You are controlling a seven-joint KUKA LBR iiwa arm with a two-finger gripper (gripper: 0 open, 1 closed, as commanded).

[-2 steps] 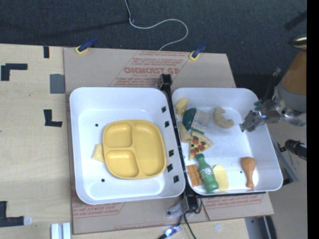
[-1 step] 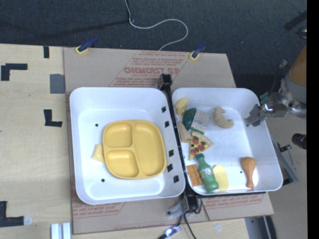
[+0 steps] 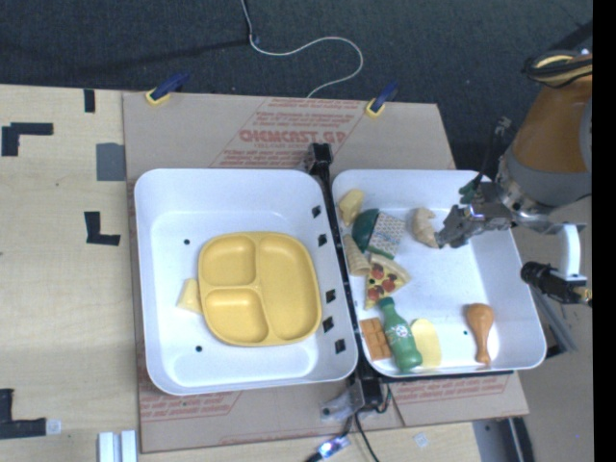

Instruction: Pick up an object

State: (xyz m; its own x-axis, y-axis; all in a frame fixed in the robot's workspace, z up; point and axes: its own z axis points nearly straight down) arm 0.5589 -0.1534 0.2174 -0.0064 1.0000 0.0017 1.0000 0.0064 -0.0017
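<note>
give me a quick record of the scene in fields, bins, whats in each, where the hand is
left bin: yellow divided plate, yellow flat piece tucked under its left edge
right bin: green bottle, pizza slice, drumstick, beige lump, dark green piece
hand: over the right bin's upper right part, just right of the beige lump
held: nothing seen between the fingers

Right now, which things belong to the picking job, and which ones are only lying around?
For the job:
gripper
beige toy nearest it
drumstick
green bottle
pizza slice

Lying about:
yellow divided plate
left bin
white cable
</note>
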